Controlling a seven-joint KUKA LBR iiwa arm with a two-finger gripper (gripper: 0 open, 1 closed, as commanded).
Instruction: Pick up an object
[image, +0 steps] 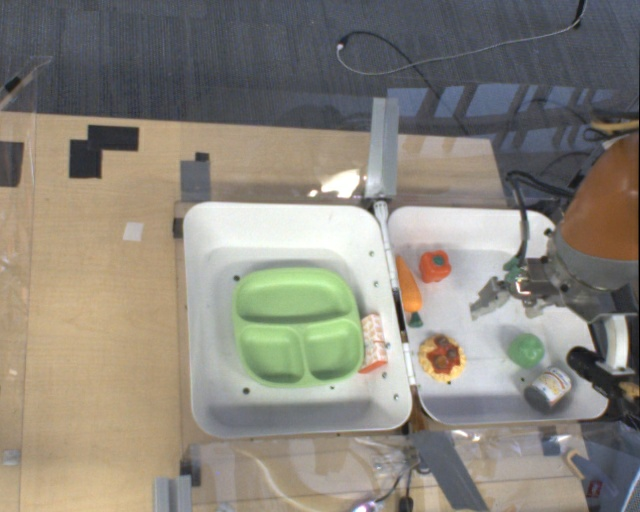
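Note:
My gripper (510, 303) hangs over the right bin (470, 225), right of its middle, open with nothing between its fingers. Below it and a little to the right lies a green ball (525, 350). A small tin can (547, 388) lies on its side at the bin's front right. A round pizza toy (442, 356) sits at the front left. A red-orange pepper toy (434, 265) stands to the gripper's left, apart from it. An orange carrot (408, 285) lies along the bin's left wall.
The left bin (200, 300) holds a green divided plate (298, 325) and a small striped packet (372, 342) against its right wall. A metal divider (382, 150) runs between the bins at the back. Black cables (520, 215) hang by the arm at the right.

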